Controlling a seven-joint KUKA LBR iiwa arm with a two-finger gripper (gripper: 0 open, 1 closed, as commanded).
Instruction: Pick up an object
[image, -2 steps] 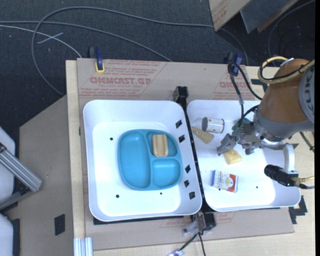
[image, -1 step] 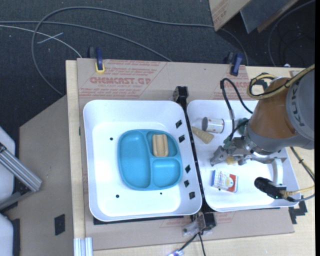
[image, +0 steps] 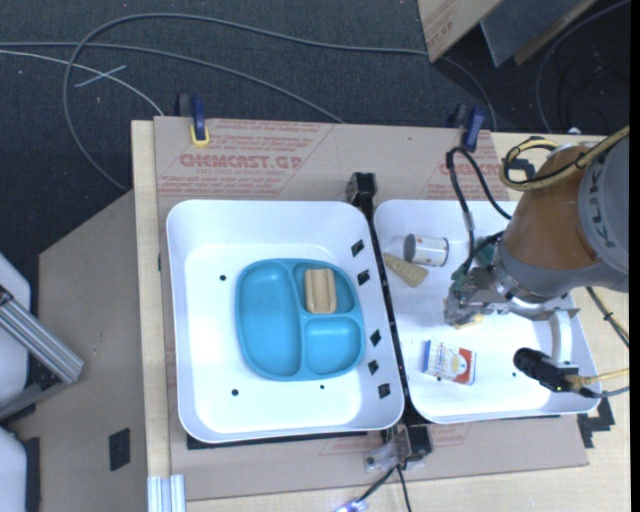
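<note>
Bins sit side by side on the bench (image: 250, 150). The left bin (image: 200, 390) has a blue tray (image: 270, 325) with three parts, and a tan block (image: 320, 290) lies in its top right part. The right bin (image: 470, 400) has a small roll (image: 428, 249), a tan wedge (image: 405, 270) just beside it, and a little white packet (image: 448, 362) lower down. The claw (image: 462, 312) hangs low in the right bin, between the roll and the packet. How wide it is cannot be told from up here.
</note>
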